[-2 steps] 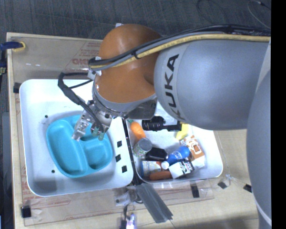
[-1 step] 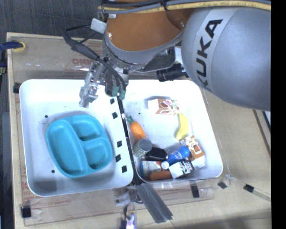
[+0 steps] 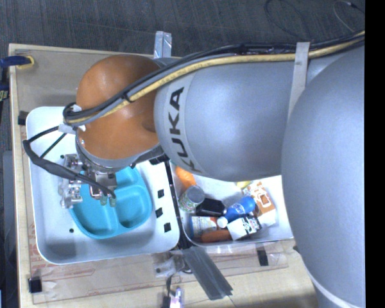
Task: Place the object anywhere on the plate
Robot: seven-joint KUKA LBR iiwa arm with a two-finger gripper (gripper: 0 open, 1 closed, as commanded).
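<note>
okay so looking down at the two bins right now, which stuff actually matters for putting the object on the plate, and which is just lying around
Part of the job:
- blue plate, in the left bin
- end effector, over the plate's left edge; whether it carries anything cannot be seen

Just lying about, all in the right bin:
- blue-capped bottle
- orange ball
- red marker
- black object
- small orange-and-white box

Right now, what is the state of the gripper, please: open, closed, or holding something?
Gripper: cannot be told from this view. It sits low over the left part of the blue plate in the left bin, and no object can be made out in it.
</note>
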